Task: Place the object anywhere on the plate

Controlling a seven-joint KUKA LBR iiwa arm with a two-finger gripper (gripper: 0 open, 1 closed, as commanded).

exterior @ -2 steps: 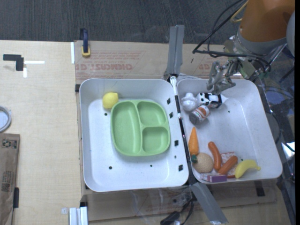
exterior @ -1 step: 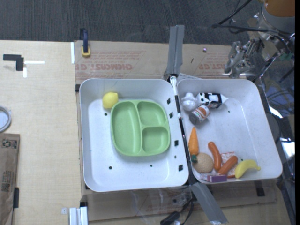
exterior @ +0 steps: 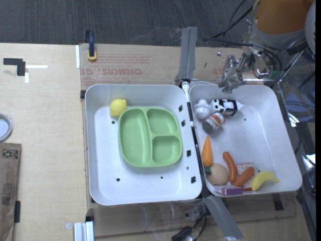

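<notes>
A green divided plate [exterior: 150, 136] lies in the middle of the left bin [exterior: 100, 149]. Just beyond its far left corner rests a small yellow lemon [exterior: 118, 106]. My gripper [exterior: 229, 83] hangs over the far rim of the right bin [exterior: 273, 134], above and a little behind a black and white toy [exterior: 224, 106]. Near that toy are a white lump [exterior: 201, 109] and a small tipped can [exterior: 214, 122]. An orange carrot [exterior: 206, 151], two sausages [exterior: 236, 169], a round beige ball [exterior: 217, 174] and a yellow banana [exterior: 263, 179] sit along the right bin's near side.
A flat pink box [exterior: 231, 190] lies at the right bin's near edge. A grey divider bar [exterior: 187, 54] runs between the bins. Cables trail from the arm at the upper right. Cardboard [exterior: 130, 67] lies behind the left bin, with a clamp [exterior: 91, 46] on it.
</notes>
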